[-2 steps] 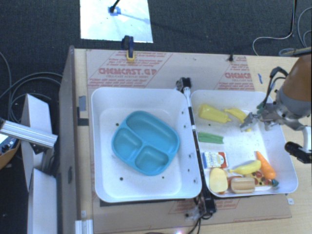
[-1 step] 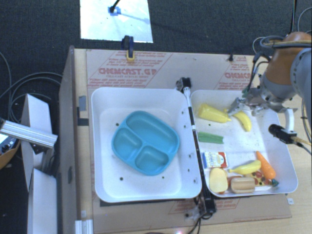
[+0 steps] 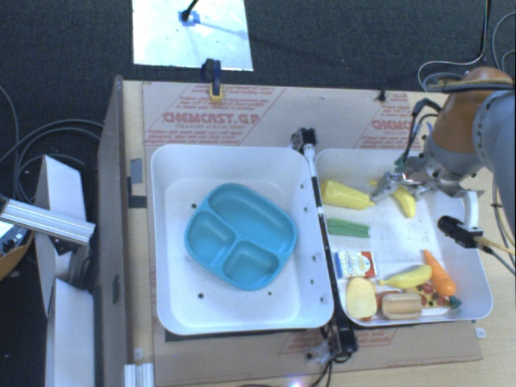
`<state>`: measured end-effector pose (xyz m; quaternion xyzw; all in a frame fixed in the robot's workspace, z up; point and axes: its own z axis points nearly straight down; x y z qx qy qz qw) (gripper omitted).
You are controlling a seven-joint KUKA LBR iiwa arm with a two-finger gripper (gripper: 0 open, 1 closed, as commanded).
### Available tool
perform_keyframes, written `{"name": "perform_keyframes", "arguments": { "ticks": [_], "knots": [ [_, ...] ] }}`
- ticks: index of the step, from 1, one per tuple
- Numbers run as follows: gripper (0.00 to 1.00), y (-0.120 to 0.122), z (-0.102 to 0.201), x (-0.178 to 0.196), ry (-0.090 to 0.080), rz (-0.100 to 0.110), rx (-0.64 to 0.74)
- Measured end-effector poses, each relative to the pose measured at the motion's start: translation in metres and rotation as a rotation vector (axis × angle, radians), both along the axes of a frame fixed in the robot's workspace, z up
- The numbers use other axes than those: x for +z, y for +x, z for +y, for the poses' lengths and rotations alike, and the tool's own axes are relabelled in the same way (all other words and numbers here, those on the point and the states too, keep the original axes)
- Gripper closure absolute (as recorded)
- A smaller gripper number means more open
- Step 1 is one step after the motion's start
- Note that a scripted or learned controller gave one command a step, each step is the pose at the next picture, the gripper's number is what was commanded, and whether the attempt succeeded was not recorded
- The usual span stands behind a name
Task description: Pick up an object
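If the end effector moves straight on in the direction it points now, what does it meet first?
The end effector points left and down into the right bin. Most likely it first meets the yellow pepper-like toy just left of it, though depth is unclear from this view.

Dark carpet floor (image 3: 339, 22), pale square sheet (image 3: 190, 22) (taped flat), loose cables (image 3: 48, 139)

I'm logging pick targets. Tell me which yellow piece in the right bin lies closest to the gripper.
The small yellow piece just below the gripper, near the bin's far side. The yellow pepper lies further left by the divider, and the banana lies near the front.
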<state>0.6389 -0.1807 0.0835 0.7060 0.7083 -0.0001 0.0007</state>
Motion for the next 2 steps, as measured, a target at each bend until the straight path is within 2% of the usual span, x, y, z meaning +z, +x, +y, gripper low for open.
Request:
{"name": "perform_keyframes", "arguments": {
  "ticks": [1,2],
  "knots": [
    [1.0,0.001,0.0,0.012,0.0,0.0,0.003],
    [1.0,-0.034,0.096,0.051,0.004,0.0,0.007]
  ]
}}
